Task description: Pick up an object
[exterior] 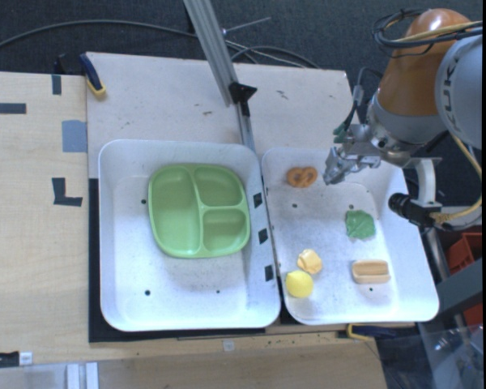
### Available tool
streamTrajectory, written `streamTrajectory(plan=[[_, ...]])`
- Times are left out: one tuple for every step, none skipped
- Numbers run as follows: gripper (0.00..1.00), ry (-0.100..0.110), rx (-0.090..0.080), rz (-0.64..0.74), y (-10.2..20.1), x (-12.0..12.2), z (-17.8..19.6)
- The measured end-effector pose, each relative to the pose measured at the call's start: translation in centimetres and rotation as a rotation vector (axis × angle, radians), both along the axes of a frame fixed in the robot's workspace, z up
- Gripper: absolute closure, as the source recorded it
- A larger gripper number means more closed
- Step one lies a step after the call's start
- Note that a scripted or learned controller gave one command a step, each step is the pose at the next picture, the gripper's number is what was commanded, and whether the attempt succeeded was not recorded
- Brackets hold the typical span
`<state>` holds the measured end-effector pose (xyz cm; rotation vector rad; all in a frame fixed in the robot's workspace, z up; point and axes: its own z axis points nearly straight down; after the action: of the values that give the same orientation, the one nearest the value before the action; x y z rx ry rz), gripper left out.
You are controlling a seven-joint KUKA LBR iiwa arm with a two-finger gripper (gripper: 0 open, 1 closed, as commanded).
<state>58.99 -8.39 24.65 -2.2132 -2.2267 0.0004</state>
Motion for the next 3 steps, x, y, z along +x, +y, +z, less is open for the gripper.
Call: streamTrajectory(plan=[[1.00, 0.001, 0.001, 0.002, 6.5, 0.4, -0.8], [1.00, 0.001, 0.000, 0.001, 11.7, 1.1, -2.2], [1.00, 0.001, 0.000, 0.002, 17.8, 1.3, -2.7]])
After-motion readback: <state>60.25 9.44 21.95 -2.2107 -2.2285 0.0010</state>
